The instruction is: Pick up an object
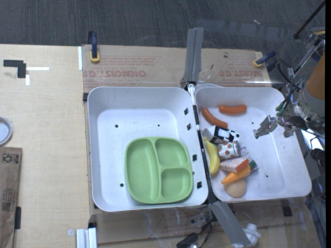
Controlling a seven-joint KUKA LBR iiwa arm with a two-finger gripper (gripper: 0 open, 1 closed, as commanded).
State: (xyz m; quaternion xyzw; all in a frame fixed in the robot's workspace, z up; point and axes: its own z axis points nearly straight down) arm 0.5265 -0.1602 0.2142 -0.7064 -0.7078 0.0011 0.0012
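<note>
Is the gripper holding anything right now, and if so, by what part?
Nothing is held. The gripper hangs over bare floor in the right bin, apart from the toy food; no object sits between its fingers.

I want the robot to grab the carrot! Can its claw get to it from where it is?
Probably yes. The claw hangs over the right bin's bare floor, and nothing stands between it and the carrot. The carrot is squeezed against a small box and a round cookie, so a clean grab looks tricky.
</note>
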